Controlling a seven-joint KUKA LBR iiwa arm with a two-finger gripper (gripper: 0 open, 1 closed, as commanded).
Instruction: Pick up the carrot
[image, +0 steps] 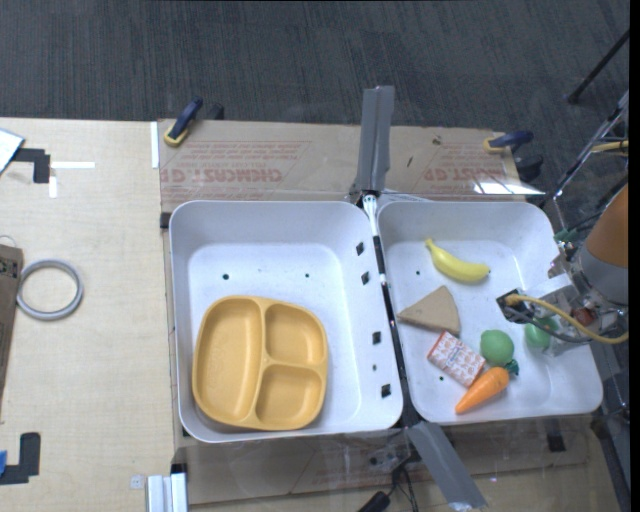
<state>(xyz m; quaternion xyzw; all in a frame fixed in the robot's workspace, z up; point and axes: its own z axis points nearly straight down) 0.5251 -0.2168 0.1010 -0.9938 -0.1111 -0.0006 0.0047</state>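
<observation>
I cannot tell my gripper's (522, 306) state; it hovers up and right of the carrot (482, 389); the carrot lies at the right bin's (560, 400) near edge, probably light, stiff, smooth; I'd grasp mid-body; green ball (496, 346) and snack packet (456, 358) crowd its upper side.

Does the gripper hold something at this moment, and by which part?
Nothing is held. The gripper is above the right bin, apart from the carrot, which lies on the bin floor.
</observation>
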